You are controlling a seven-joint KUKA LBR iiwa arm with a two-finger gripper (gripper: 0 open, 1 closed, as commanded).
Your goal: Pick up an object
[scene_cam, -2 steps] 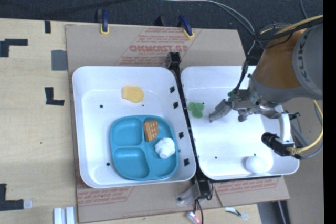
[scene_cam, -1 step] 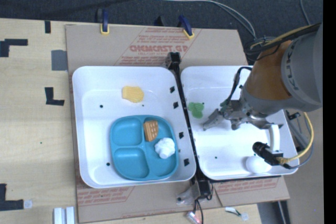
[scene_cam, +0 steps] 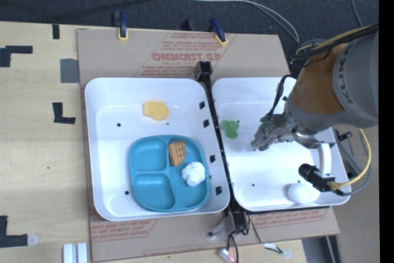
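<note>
The jaws point(scene_cam: 261, 140) hang low in the right bin point(scene_cam: 246, 92); whether apart or together I cannot tell. A green toy point(scene_cam: 231, 128) lies just left. A white ball point(scene_cam: 302, 193) sits near the front corner.

even bright light, soft slight blur

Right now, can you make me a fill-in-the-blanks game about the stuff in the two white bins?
1. The blue tray sits in the ____ bin.
2. The waffle piece and the white fluffy ball both lie on the ____ tray.
3. The small green object lies in the same bin as the white ____.
4. The yellow object lies in the left bin, ____ the tray.

Missing words: left; blue; ball; outside
</note>
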